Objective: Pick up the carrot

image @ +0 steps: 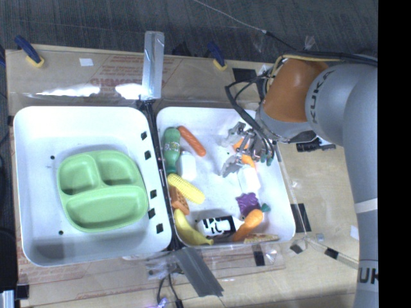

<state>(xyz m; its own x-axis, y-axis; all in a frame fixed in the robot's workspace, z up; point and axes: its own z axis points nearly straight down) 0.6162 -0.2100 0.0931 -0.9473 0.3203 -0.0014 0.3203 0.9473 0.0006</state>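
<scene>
The carrot point(251, 221), orange with a green tuft at its top, lies near the front right corner of the right bin point(212, 117), beside a purple toy point(247, 203). A second long orange-red piece point(192, 140) lies at the back left of the same bin. My gripper point(231, 151) hangs over the bin's back right part, above the carrot in the picture and apart from it. Its metal fingers point(229, 167) stand spread, and I see nothing between the tips. Small orange bits show close to the base of the fingers.
The right bin also holds a green bottle-like toy point(171, 147), a corn cob point(185, 188), a banana point(189, 231), a black-and-white card point(218, 224) and a white block point(250, 181). In the left bin point(38, 127) sits a green divided plate point(101, 188).
</scene>
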